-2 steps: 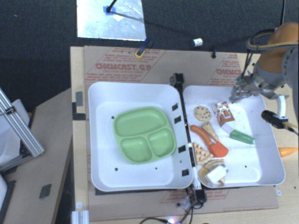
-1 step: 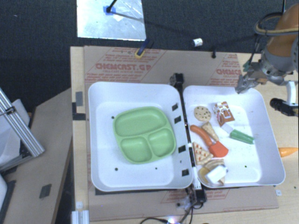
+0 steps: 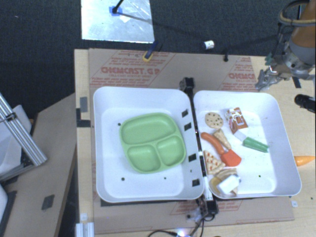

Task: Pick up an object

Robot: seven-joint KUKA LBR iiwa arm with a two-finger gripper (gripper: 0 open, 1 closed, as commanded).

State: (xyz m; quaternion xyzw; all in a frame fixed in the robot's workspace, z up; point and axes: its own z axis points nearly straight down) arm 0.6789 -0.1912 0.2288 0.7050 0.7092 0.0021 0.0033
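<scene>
Above the far right corner of the right white bin [image 3: 284, 132], the claw [image 3: 264, 79] hangs over the counter [image 3: 217, 65]; whether it is open or closed cannot be told. Inside that bin lie a round brown cookie [image 3: 214, 119], a small red-and-white carton [image 3: 236, 118], a green-and-white marker-like stick [image 3: 251, 142], an orange-red sausage [image 3: 219, 148] and sandwich pieces [image 3: 213, 161]. Left of it, the other white bin [image 3: 106, 132] carries a green divided plate [image 3: 152, 142].

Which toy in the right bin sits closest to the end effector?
The small red and white carton, at the bin's upper right. The cookie, carrot and green piece lie farther from the end effector.
</scene>
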